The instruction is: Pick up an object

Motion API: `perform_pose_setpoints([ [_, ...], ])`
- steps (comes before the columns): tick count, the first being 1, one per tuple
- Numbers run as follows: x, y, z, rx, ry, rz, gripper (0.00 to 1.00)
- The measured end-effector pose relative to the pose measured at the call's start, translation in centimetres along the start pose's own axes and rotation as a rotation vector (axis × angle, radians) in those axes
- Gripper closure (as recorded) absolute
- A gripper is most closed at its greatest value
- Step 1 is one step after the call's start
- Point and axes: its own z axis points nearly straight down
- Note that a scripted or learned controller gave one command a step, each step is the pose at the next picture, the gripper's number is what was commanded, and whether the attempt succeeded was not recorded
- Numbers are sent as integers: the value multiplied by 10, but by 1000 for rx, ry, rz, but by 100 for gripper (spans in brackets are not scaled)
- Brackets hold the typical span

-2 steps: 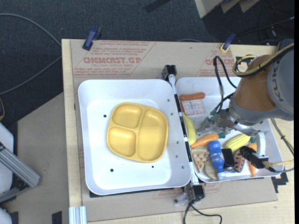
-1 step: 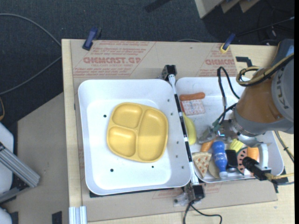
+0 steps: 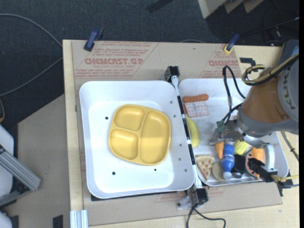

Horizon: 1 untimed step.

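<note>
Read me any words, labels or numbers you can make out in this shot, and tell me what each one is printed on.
"CHEMCAST G.P", red print, repeated faintly, on the brown board behind the left bin; blurred, so the reading is uncertain.
Same red print on the board behind the right bin; too blurred to read.
Red-and-white packet in the right bin: pattern, unreadable.
Letters on the arm at the frame's edge: cut off, unreadable.

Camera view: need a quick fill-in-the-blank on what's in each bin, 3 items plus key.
1. The yellow divided plate lies in the ____ bin.
2. The plate has ____ compartments.
3. The pizza slice lies in the ____ bin, near its front edge.
4. The hot dog lies at that bin's ____ end.

Missing words: left; three; right; far
</note>
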Motion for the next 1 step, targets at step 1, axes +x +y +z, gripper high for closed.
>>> perform_pose_setpoints([
  [1,60,32,-91,-2,0,-3,100],
])
